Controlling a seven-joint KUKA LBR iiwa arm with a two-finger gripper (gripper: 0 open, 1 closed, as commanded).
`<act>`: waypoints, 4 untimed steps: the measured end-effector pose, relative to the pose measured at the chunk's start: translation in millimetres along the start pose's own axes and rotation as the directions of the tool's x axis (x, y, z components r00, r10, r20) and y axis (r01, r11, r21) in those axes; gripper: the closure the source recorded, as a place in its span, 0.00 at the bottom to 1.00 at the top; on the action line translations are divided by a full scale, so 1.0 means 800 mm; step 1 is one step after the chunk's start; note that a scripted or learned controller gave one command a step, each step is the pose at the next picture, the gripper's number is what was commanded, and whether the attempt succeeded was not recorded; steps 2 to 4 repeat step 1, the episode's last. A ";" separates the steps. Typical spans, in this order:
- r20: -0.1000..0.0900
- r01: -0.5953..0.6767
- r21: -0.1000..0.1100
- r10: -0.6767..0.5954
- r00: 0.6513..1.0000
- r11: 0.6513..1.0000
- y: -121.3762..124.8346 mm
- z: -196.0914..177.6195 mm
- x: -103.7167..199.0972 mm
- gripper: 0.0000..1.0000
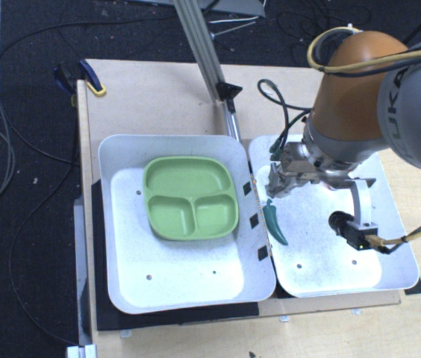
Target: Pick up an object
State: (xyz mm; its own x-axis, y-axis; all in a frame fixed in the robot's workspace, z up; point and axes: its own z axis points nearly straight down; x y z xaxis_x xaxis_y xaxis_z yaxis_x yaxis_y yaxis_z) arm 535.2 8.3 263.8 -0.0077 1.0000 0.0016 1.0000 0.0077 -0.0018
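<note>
One green pepper (275, 224) is lying against the right bin's (390, 274) left wall — the gripper (276, 186), grip state unreadable, is risking scraping that wall.

Jaws: bare grey metal, dull sheen.
Green divided plate (191, 198), well left of jaws: smooth plastic, matt, soft gloss on rims.
Green pepper-shaped piece (274, 223), just below jaws: glossy, plastic-looking.
White bins (173, 282): smooth plastic, matt, faintly speckled.
Worktop (158, 99): pale wood-like board, matt.
Arm shell (360, 88), above jaws: orange part glossy, grey part satin.
Slanted bar (203, 47): brushed metal.
</note>
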 end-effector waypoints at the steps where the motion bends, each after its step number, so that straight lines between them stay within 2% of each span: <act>1: 0.000 0.001 0.000 -0.001 1.000 1.000 -0.015 0.001 0.074 1.00; 4: 0.000 0.001 0.000 -0.001 1.000 1.000 -0.015 0.001 0.074 1.00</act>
